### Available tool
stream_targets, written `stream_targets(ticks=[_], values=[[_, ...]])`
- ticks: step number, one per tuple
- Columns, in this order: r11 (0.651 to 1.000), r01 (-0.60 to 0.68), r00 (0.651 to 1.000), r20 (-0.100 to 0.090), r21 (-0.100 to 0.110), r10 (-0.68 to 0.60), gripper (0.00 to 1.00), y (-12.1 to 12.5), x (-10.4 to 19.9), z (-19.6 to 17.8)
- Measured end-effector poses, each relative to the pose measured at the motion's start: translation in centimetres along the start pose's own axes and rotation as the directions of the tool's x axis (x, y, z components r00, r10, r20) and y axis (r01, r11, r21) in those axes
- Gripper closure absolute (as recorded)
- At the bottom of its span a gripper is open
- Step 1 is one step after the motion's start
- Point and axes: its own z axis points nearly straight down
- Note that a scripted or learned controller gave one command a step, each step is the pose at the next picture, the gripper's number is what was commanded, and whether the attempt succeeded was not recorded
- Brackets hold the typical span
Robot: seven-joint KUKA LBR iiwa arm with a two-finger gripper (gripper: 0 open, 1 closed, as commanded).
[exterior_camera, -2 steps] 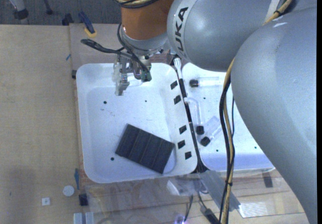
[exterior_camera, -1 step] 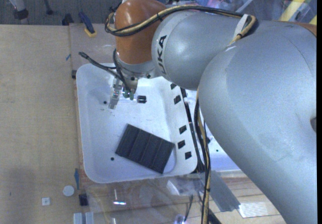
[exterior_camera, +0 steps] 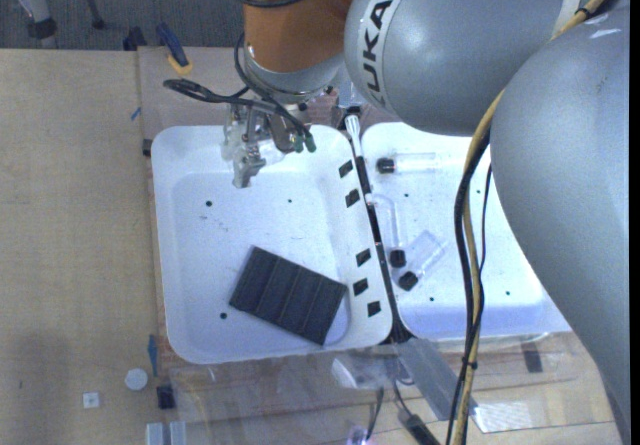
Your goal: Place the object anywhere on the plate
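Grey arm (exterior_camera: pixel 440 43) bent over left bin (exterior_camera: pixel 190 223), jaws down.

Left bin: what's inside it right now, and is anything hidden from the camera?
Inside the left bin lies a dark ribbed rectangular slab, near the front right corner. The hand hangs over the back edge. The arm covers the bin's far rim, so that strip cannot be checked.
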Motion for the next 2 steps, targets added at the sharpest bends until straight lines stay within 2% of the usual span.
stream_targets(ticks=[1, 2], values=[[0.948, -0.319, 0.948, -0.005, 0.004, 0.319, 1.0, -0.4, -0.8, 5.7], [0.989, -0.146, 0.989, 0.0, 0.001, 0.146, 1.0, 0.1, 0.1, -3.4]])
